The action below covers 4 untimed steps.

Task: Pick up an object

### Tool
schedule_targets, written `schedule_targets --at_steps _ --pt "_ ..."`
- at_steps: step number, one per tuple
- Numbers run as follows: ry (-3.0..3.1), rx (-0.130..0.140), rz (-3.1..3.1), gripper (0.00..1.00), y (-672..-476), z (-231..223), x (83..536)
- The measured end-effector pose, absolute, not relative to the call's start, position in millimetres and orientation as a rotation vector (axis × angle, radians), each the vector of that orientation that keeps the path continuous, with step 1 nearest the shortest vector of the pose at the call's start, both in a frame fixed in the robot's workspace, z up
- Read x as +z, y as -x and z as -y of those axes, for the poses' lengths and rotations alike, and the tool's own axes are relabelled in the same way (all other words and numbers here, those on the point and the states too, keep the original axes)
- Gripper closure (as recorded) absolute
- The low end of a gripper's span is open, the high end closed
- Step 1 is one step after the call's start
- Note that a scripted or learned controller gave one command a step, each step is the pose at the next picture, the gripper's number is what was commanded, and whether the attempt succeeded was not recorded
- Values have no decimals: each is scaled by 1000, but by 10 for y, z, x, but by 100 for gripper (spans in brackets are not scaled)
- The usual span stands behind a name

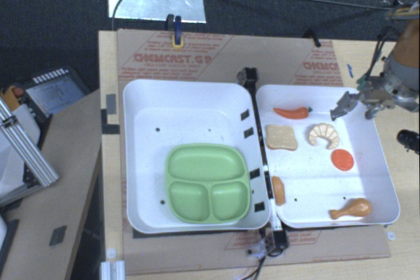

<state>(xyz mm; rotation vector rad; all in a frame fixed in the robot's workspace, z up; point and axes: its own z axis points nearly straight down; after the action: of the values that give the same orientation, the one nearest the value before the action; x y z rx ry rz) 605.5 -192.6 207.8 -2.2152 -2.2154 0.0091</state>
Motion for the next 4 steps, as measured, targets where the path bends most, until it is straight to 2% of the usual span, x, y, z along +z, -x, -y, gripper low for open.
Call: schedule_targets --at_steps 1,4 --pt "2219 -1 2226 0 -6083 1921 2152" --pt "2215 1 2227 0 -6172 1797 828"
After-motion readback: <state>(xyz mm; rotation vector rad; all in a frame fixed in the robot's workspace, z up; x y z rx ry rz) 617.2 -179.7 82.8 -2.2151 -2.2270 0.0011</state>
